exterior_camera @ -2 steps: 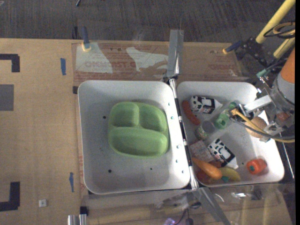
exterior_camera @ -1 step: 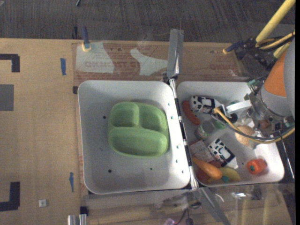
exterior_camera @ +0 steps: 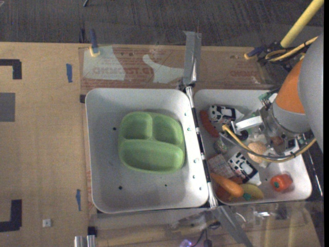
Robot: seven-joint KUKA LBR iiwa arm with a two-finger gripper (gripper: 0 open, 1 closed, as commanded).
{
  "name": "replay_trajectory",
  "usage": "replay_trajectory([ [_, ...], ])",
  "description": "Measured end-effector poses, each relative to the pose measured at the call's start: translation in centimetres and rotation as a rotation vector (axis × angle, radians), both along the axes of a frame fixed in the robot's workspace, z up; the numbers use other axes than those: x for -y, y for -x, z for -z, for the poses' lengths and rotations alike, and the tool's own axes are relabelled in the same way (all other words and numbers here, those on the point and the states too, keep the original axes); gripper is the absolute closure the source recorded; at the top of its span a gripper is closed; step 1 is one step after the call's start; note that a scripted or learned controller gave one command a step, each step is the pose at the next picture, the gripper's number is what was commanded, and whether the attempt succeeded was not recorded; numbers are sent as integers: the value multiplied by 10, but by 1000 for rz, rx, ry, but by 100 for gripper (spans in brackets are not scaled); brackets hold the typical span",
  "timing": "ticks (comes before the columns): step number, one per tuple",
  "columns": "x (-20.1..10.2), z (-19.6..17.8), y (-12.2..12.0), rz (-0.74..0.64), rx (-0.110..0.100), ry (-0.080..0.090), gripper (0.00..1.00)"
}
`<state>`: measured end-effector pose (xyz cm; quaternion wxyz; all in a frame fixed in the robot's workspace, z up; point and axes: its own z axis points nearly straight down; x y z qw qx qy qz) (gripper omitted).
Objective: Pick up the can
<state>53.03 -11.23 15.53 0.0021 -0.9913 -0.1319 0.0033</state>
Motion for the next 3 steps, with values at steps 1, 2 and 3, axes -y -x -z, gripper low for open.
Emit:
replay_trajectory([
  [1,-15,-3,24,62,0,0,100],
  [2,-16,-12,24,59,-3,-1,100],
  [3,-17,0,25,63,0,0,100],
])
